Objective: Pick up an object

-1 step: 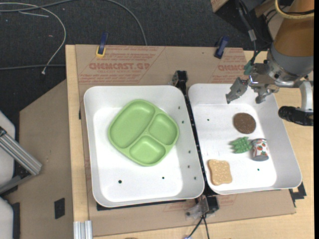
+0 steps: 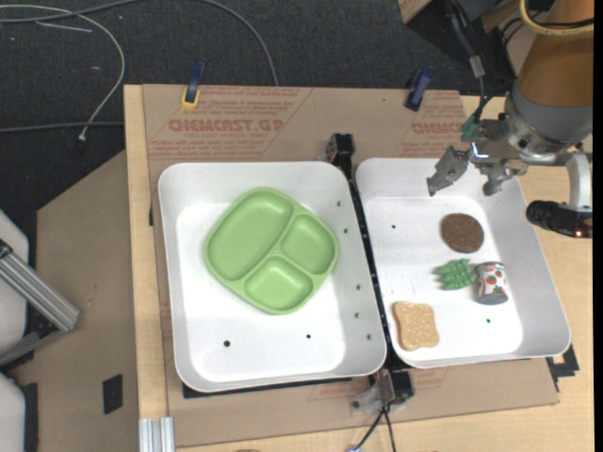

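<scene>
White moulded plastic forms two shallow bins with rounded corners, side by side on a brown cardboard sheet printed with red lettering. The left bin (image 2: 188, 337) holds a smooth, pale-green divided plate (image 2: 271, 250), set at an angle, with one large compartment and two smaller ones. The right bin (image 2: 532, 323) holds four small objects. A round, dark-brown, rough-surfaced disc (image 2: 463, 233) like a cookie lies toward the bin's upper right. Below it a green, leafy-edged piece (image 2: 455, 274) touches a small can (image 2: 490, 282) lying on its side, red and white with a metallic end. A tan, square slice of toast (image 2: 415, 326) with a grainy surface lies near the lower left corner, well apart from the others.

The gripper (image 2: 468, 170) hangs over the upper part of the right bin, its two dark fingers spread apart with nothing between them. The disc is the nearest object, just below the fingers and not touching them. The arm's orange band and grey wrist are cut off by the frame's upper right corner.

Two blue clamps (image 2: 194, 82) pin the cardboard's far edge. Grey cables cross the dark carpet beyond. Black fittings between the bins are too small to identify.
</scene>
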